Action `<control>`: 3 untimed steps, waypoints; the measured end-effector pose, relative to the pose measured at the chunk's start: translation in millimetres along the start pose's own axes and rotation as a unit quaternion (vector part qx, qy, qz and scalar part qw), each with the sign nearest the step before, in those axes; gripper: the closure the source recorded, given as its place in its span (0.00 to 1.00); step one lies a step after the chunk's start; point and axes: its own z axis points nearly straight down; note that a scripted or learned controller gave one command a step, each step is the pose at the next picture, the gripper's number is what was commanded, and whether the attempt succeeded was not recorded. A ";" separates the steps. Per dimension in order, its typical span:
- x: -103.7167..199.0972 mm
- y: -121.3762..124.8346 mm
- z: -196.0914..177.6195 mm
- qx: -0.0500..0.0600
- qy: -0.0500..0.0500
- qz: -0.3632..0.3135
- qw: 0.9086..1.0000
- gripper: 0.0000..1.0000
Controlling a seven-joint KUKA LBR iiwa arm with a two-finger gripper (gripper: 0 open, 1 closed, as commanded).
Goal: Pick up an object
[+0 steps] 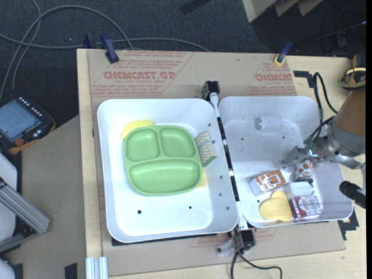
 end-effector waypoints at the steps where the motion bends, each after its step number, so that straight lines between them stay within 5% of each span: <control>1: -1.3 0.9 -10.8 -0.002 -0.002 0.001 1.000 1.00; 2: 60.5 24.9 4.1 -0.002 -0.002 0.000 1.000 1.00; 3: 130.0 24.5 -95.5 -0.002 -0.002 0.000 1.000 1.00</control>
